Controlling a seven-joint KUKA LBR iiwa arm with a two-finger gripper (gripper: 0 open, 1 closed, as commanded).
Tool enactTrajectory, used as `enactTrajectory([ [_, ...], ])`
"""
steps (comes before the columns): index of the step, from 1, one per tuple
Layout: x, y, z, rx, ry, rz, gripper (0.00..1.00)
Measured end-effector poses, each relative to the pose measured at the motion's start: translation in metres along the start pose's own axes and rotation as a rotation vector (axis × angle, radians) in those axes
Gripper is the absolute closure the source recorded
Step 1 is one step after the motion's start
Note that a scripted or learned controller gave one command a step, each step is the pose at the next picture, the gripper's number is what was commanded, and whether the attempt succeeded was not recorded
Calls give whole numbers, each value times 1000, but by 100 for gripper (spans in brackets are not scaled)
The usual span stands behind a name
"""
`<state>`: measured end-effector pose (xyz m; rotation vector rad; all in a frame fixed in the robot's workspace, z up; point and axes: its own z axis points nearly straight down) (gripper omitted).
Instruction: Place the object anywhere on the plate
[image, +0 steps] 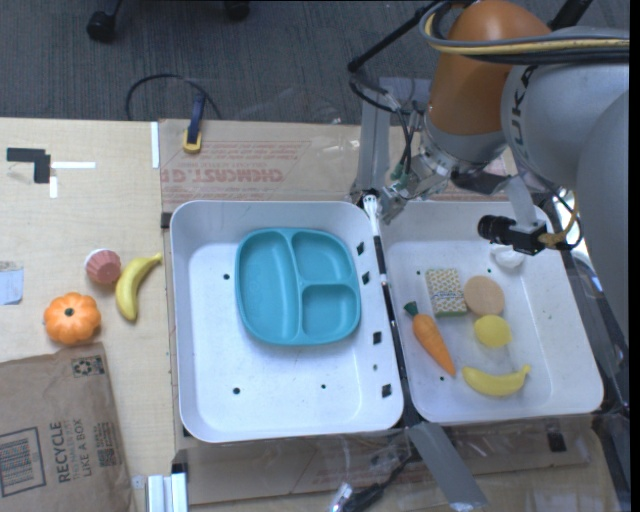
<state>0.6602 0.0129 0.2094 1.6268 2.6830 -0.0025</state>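
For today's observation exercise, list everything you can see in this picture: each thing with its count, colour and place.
Plate: 1, teal, three compartments, left bin.
Bins: 2, white, side by side.
Carrot: 1, orange, right bin.
Sponge: 1, yellow-green, right bin.
Round cookie: 1, tan, right bin.
Lemon: 1, yellow, right bin.
Banana: 1, yellow, right bin.
Second banana: 1, yellow, bench left.
Pumpkin: 1, orange, bench left.
Cupcake: 1, pink, bench left.
Arm: 1, grey and orange, above right bin.

Brown cardboard sheet (60, 430), lower left of the left bin (185, 330): black print "RECYCLE LIKE A BOX" with recycling symbol, barcode beside it. Cardboard (265, 160) behind the same bin: red lettering, upside down, reads roughly "CHEMCAST"; remainder illegible.
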Motion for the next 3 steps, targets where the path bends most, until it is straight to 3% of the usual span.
enactTrajectory([
  [3,-4,0,-27,-4,-4,2,100],
])
